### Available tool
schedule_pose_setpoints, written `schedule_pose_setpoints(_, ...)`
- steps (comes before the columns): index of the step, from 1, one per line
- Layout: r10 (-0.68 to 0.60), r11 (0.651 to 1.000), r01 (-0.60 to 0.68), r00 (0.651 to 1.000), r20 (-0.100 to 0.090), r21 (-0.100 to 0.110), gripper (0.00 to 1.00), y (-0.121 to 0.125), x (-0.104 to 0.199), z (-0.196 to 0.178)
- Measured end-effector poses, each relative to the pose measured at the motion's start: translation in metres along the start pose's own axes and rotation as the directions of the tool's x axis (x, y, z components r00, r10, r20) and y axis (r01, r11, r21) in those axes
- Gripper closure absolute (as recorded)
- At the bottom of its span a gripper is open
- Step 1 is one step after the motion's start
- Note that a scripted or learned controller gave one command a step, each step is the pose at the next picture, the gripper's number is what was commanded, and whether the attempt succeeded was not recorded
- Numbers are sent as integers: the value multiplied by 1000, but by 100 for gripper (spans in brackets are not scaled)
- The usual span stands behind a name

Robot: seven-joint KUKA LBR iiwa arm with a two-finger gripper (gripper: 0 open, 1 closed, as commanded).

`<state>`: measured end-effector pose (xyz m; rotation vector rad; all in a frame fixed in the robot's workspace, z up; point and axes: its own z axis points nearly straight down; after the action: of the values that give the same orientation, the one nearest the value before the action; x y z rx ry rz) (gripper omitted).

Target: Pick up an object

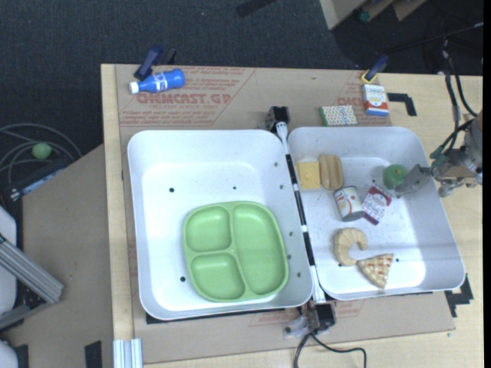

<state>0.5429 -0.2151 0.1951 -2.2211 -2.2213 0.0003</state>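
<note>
Camera view, largest first: two white bins side by side, left bin (153, 205) and right bin (430, 228). One green three-compartment plate (234, 250) flat in the left bin. Six small items in the right bin: one croissant (350, 245), one pizza slice (377, 267), one yellow cheese block (308, 174) touching one bread roll (331, 171), one can (347, 202), one red packet (375, 205). One green ball (394, 175) near the right rim, just beside the gripper (418, 178). Gripper low over the bin's right side; clenched or released, cannot tell.
</note>
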Motion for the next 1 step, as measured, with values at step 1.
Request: schedule_pose_setpoints(1, -1, 1000, 1, 1000, 0, -1, 0, 53, 39, 54)
